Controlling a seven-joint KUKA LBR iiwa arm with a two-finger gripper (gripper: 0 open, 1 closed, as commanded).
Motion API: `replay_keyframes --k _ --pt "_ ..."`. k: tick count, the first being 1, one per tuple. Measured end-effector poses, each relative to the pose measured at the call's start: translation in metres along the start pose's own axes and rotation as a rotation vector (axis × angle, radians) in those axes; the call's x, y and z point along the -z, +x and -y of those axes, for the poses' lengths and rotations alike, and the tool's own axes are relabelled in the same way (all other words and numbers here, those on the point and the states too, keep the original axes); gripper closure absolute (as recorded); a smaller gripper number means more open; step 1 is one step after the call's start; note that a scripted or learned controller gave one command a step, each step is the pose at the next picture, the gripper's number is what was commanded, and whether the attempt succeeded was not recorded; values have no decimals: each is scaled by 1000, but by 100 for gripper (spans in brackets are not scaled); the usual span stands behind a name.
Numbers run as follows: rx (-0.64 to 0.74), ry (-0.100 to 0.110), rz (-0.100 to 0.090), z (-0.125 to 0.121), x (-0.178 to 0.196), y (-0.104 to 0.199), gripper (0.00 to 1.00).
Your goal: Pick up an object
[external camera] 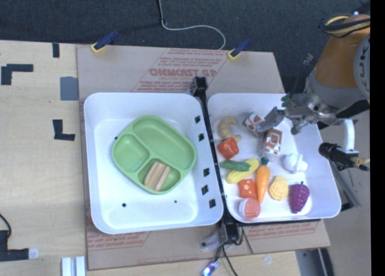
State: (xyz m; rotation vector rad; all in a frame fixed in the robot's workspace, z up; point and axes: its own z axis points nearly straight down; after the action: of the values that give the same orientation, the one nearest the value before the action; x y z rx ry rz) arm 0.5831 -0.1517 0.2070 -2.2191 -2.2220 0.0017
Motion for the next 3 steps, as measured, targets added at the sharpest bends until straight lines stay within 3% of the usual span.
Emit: replay_keyframes --k 1,2,3 --pt "-8 6 -1 24 -93 -76 0" --pt "3 -2 0 11 -124 -46 0" --pt "-2 -2 1 85 -122 -22 0"
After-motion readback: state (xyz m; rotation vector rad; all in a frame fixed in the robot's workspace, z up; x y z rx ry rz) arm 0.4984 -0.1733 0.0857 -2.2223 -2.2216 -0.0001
